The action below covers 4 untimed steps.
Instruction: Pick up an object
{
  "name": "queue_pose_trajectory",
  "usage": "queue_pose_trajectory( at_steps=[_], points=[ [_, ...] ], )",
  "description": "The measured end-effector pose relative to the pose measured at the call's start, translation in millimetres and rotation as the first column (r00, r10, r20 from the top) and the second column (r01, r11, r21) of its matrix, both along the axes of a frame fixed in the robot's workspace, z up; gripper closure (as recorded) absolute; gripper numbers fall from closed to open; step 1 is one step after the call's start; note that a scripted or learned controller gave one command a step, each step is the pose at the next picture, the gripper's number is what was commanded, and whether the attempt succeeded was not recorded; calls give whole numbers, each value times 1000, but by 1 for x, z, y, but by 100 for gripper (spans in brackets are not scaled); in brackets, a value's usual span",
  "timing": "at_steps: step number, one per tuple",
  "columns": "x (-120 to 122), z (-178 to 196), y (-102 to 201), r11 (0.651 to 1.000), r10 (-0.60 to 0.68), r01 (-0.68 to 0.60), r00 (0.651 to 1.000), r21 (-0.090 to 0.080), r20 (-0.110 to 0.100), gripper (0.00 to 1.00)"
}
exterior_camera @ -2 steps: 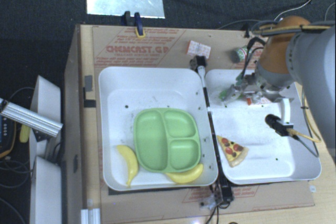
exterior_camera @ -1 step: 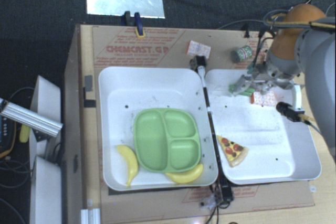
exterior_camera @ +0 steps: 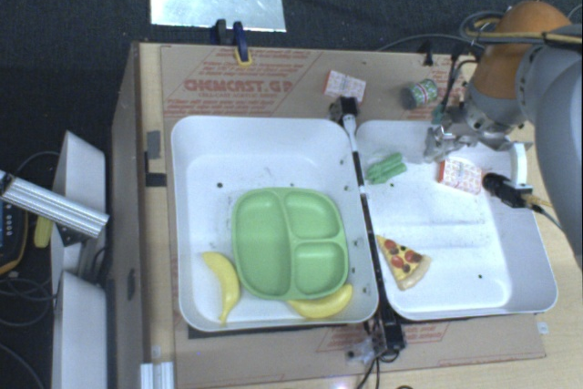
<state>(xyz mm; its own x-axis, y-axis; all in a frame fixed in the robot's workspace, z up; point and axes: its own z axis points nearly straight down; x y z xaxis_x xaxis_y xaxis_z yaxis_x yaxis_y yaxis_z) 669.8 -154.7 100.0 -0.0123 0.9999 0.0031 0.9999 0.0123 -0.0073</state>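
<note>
The red-and-white packet (exterior_camera: 459,175) lies in the right bin (exterior_camera: 519,269), near its far right corner, just below the gripper (exterior_camera: 440,144) (whether its claw is open or closed cannot be told). Left of the packet, a green block (exterior_camera: 384,168) lies against the bins' shared wall. Nearer the camera, open white floor separates the packet from the pizza slice (exterior_camera: 404,261).

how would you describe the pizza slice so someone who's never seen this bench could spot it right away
Look at the right-hand white bin of the two. The pizza slice lies near that bin's front left corner, close to the divider between the bins. It is the only wedge-shaped item, tan with red and yellow topping, unlike the green piece and the red-and-white packet farther back.
</note>
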Motion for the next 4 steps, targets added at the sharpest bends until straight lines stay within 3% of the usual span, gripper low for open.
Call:
queue_pose_trajectory(
  at_steps=[1,2,3,4],
  points=[
    [-28,87,81,1000,-5,5,1000,-1,15,100],
    [-30,85,79,1000,-8,8,1000,-3,10,0],
    [-53,-16,50,1000,-11,11,1000,-3,9,0],
    [-41,38,-16,1000,-11,12,1000,-6,12,0]
  ],
)
